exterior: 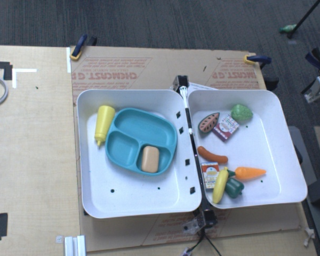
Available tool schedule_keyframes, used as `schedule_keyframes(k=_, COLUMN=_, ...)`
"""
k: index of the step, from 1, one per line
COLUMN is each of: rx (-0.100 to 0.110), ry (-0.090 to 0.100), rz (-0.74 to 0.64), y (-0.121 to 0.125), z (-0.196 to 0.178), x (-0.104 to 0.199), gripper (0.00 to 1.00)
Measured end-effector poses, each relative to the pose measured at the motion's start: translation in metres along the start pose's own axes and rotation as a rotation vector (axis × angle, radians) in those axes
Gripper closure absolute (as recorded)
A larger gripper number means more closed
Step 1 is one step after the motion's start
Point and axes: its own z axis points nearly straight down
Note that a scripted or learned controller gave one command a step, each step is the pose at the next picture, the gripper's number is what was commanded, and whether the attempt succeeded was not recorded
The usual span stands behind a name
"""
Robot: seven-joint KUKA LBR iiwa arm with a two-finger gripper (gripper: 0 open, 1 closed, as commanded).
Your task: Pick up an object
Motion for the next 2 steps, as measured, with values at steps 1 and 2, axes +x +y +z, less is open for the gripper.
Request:
schedule_keyframes(k=1, rx=-0.002, ry=-0.003, rz=-0.002, y=0.0011, z=-0.0096, x=-0.0006, gripper=1.0)
schedule_keyframes(k=2, rx=-0.003, ry=-0.005, rz=-0.004, y=0.0022, z=-0.0192, x=-0.0013, gripper=1.0)
